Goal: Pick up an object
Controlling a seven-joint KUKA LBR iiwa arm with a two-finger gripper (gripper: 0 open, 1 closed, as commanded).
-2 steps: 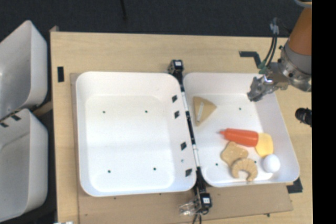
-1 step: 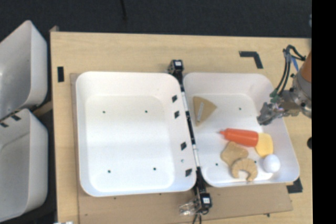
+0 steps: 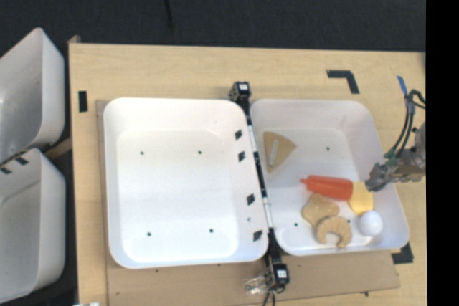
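Half the gripper is cut off beside the right bin's rim; its jaws can't be told. Near it lie a yellow block, white ball, orange carrot.

Looking over the bench now, and no readable text anywhere: no labels, brands, numbers or signs. The two shallow white plastic bins are blank, the pale wooden benchtop carries just plain black tape corner marks, no letters on them.

Gripper at right bin edge, arm cut off by frame; grip state indiscernible.
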